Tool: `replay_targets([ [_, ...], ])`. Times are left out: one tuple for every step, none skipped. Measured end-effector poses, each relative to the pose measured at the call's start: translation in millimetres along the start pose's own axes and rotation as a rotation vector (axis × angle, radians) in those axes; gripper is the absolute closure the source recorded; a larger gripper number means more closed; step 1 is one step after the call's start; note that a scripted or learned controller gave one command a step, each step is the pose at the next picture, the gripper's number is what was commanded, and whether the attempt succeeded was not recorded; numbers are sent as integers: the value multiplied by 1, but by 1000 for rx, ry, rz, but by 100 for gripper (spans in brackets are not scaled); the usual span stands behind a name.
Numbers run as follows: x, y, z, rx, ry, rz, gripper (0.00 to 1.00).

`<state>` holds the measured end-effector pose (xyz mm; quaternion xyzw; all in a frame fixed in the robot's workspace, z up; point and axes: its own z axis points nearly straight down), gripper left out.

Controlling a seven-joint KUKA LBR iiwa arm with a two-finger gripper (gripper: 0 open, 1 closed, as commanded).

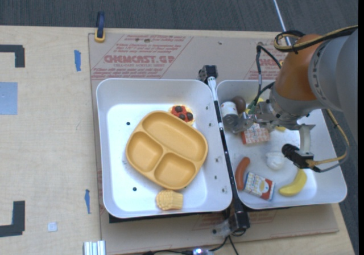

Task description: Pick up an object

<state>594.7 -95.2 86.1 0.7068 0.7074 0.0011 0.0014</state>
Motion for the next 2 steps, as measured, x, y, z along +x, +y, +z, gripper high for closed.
replay_targets([
  [0, 0, -10, 0, 0, 0, 100],
  [62, -20, -125, 3, 1, 0, 100],
])
